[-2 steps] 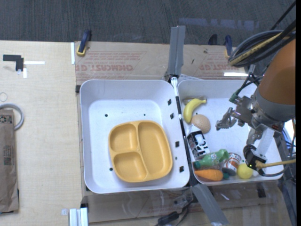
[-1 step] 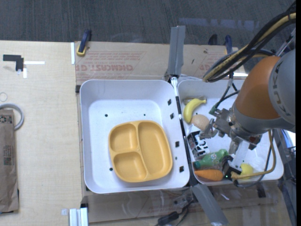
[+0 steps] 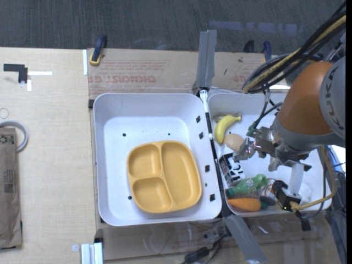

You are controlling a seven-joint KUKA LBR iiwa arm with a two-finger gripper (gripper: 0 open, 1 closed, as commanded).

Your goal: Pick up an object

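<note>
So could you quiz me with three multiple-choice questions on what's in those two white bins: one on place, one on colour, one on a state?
1. Where is the banana?
A. left bin
B. right bin
C. on the cardboard

2. What colour is the divided plate?
A. yellow
B. blue
C. red

3. What do the plate's compartments hold?
A. a carrot
B. a banana
C. nothing

Answers: 1 B, it lies near the right bin's far-left corner. 2 A, it is yellow, in the left bin. 3 C, all three compartments are bare; the carrot lies in the right bin.
</note>
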